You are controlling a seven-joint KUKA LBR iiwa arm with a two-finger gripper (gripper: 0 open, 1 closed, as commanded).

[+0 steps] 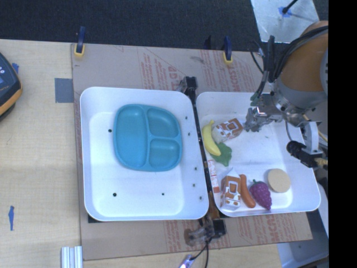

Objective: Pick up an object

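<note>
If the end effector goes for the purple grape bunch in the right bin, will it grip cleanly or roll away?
The grape bunch looks lumpy and rounded, so it may twist on closing. It lies against the orange carrot-like piece, which probably limits rolling but crowds one side.

Grey arm point(301, 88) with a broad orange band — black cables looped alongside.
</note>
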